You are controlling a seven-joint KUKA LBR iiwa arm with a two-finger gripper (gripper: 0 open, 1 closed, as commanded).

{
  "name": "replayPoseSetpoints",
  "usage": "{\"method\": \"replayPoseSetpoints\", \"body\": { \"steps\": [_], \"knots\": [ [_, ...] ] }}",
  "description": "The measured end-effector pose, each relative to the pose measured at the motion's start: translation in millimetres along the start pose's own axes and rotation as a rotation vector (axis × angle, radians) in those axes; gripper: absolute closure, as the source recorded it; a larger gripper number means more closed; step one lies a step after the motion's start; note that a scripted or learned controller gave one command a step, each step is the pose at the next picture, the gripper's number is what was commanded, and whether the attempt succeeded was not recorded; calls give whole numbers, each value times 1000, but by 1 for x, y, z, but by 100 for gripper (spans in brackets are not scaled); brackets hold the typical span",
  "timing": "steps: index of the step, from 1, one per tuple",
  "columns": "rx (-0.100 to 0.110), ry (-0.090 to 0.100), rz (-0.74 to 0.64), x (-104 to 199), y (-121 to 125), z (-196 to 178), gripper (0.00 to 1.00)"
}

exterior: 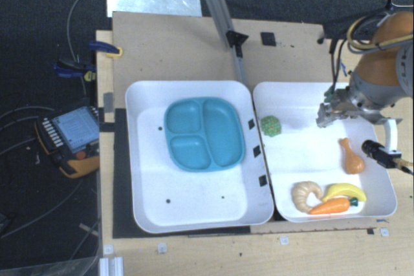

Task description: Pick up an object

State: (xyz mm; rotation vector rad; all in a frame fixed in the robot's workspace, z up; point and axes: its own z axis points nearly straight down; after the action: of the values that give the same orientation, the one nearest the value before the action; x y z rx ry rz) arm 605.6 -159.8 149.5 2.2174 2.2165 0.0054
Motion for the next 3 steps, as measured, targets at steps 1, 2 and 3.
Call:
{"method": "replayPoseSetpoints", "body": {
  "steps": [1,2,3],
  "knots": [
    [0,1,-6,3,8,-46,100],
    [-1,1,-7,13,11,-100,100],
    [5,3,-10,66,9,-89,100]
  ]
}}
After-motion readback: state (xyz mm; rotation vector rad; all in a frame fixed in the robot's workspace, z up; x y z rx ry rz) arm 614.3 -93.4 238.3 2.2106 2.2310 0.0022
